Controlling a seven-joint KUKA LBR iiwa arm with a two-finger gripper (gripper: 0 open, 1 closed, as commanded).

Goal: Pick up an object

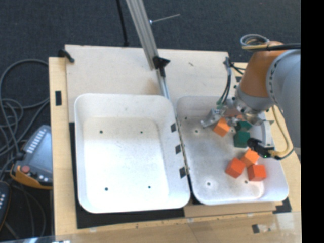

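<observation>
Orange foam cube (221,129) sits just below the grey two-finger gripper (225,119) in the right white plastic bin (202,186); whether it's clamped, I cannot tell. Looks mid-grasp; next, lift straight up.

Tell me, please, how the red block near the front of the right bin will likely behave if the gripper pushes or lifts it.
The red block looks like a small cube with flat faces, so it should slide, not roll. It seems rigid and probably light. It sits close to two orange blocks, so a push may move them too.
</observation>
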